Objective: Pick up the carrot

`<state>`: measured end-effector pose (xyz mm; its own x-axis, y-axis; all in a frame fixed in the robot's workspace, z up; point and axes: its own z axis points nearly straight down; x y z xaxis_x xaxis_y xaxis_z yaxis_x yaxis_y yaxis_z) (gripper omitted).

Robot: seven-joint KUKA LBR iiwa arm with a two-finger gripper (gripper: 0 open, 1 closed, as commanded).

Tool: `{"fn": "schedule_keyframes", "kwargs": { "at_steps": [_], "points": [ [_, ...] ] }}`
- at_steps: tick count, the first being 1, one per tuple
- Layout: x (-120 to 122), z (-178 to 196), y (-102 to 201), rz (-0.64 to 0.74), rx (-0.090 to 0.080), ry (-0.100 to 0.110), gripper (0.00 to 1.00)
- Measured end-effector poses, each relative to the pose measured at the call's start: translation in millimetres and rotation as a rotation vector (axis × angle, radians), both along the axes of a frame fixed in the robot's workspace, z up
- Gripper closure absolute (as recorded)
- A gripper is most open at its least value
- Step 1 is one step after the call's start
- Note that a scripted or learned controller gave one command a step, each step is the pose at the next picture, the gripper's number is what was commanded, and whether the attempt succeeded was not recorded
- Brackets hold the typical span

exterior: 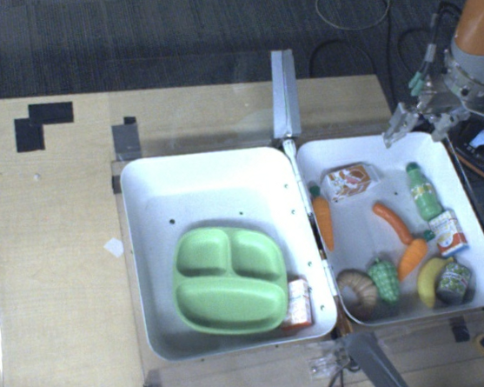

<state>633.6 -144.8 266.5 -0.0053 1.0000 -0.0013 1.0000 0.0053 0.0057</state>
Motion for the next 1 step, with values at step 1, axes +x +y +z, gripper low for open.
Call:
{"fn": "schedule_keyframes", "kwargs": {
  "at_steps": [1],
  "points": [
    [-25.7,-170.6,22.2,-0.068,0.002,-0.001,0.0]
  ]
}}
